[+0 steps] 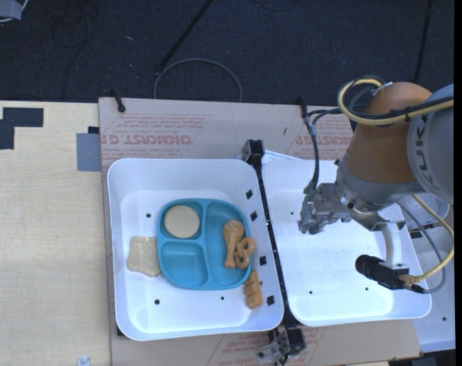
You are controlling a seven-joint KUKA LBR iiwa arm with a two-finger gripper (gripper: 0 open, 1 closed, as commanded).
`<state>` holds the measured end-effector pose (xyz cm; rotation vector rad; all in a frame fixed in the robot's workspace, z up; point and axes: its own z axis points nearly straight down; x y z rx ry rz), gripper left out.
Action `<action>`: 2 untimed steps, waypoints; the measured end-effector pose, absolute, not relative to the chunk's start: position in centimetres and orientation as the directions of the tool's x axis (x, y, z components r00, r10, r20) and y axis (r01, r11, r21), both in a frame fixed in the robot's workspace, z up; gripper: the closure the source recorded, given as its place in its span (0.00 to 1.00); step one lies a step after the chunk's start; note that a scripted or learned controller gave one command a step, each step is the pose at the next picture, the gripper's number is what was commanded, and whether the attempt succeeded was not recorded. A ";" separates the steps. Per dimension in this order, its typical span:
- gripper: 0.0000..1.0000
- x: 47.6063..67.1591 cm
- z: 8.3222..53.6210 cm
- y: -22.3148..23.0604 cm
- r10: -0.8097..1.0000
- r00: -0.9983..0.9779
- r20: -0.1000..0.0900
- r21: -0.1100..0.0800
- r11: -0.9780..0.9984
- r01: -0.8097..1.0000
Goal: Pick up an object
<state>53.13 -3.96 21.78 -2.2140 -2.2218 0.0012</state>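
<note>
My gripper hangs over the left part of the right bin, above bare white floor, with no object seen between its fingers. In the left bin lies a blue divided tray. A round tan cookie rests in the tray's upper left compartment and a brown pretzel-like piece in its right compartment. A pale bread-like slab lies on the bin floor left of the tray. A small brown stick lies by the tray's lower right corner.
A black divider rail runs between the two bins. The bins stand on a cardboard sheet on a pale wooden bench. Cables loop over the dark floor behind.
</note>
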 end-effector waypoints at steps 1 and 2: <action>1.00 50.8 22.1 0.9 1.000 -0.004 0.003 -0.006 0.004 1.000; 1.00 48.8 22.4 6.1 1.000 -0.004 0.002 -0.006 0.004 1.000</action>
